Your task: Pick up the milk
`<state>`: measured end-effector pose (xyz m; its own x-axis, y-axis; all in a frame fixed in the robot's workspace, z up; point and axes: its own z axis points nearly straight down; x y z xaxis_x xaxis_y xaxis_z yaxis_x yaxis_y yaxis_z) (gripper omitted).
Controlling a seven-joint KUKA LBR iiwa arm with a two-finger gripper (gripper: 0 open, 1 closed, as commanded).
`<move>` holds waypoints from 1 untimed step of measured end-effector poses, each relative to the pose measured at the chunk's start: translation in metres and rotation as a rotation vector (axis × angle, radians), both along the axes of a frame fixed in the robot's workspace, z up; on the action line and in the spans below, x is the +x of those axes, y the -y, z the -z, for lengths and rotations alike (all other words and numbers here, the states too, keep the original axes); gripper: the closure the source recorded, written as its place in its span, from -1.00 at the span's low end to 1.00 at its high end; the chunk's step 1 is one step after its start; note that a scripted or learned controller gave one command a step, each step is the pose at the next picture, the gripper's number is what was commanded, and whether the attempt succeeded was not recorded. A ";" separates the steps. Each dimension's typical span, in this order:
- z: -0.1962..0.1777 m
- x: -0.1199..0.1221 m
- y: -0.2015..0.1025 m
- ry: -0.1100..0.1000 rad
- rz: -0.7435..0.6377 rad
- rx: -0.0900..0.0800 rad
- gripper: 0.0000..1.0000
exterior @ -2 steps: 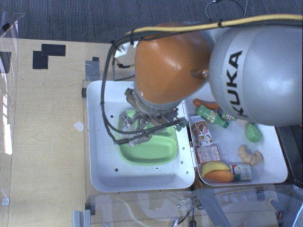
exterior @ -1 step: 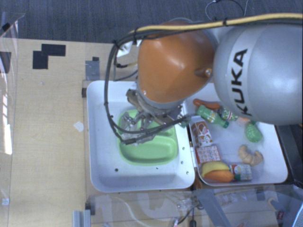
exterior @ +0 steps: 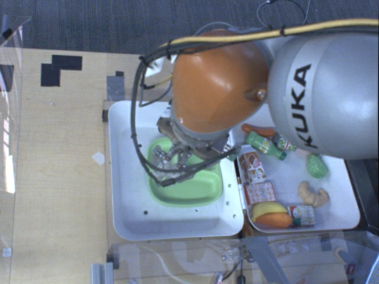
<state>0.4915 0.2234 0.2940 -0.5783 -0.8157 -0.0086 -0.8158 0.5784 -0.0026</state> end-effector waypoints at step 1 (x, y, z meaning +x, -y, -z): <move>-0.003 -0.002 0.000 0.003 -0.155 0.000 1.00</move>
